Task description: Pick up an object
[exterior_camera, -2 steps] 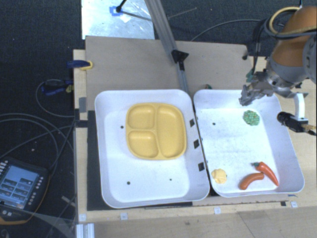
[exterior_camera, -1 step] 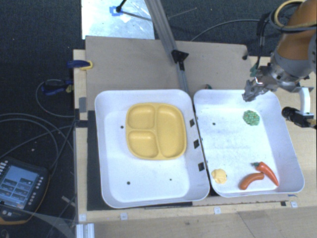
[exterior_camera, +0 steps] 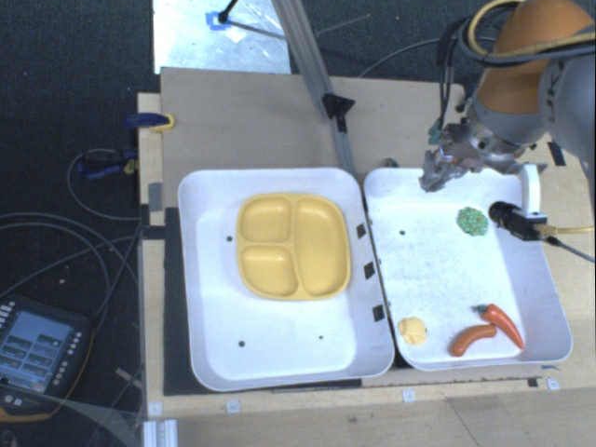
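Tool (exterior_camera: 436, 179) sits over the far edge of the right bin (exterior_camera: 438, 277), near that bin's far-left corner, hanging from the grey arm (exterior_camera: 521, 73) that comes in from the right side of the counter (exterior_camera: 242, 119). The view is too small and dark at the tip to tell how far apart the fingers stand; cannot tell. Nothing is seen between them.

Right bin contents:
- green knobbly ball (exterior_camera: 472, 221), far-right part of the bin, near the tool but apart from it, resting on the bin floor.
- orange-red pepper (exterior_camera: 504, 324), near-right corner.
- orange sausage-shaped piece (exterior_camera: 471, 339), just beside the pepper on its left, ends appear to touch.
- small yellow lump (exterior_camera: 412, 330), near-left corner, close to the left wall.

Left bin (exterior_camera: 214, 343): one yellow divided plate (exterior_camera: 293, 247) with three compartments, lying flat in the far half of the bin, right of centre.

A black cylindrical fitting (exterior_camera: 514, 220) on a white bracket hangs over the right bin's right wall, just beside the green ball.
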{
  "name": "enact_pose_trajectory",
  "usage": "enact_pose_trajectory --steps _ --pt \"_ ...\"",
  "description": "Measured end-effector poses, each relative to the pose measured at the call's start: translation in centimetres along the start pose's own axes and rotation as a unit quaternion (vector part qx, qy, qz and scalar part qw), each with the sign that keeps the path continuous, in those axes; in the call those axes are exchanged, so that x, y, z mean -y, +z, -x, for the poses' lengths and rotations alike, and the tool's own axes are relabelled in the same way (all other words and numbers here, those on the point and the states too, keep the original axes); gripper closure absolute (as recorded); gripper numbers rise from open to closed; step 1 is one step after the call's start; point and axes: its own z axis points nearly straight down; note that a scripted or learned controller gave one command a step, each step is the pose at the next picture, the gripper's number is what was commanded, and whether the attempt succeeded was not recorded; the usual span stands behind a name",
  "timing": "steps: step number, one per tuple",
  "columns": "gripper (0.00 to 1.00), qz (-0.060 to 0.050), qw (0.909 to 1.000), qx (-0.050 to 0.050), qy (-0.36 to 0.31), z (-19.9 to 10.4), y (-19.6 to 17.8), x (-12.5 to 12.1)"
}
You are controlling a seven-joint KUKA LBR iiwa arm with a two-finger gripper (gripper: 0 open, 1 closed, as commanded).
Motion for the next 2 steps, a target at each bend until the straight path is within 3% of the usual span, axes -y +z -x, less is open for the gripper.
enact_pose_trajectory --steps 2 --pt "1.0 0.002 1.0 0.0 0.0 -10.8 -1.6 -2.4"
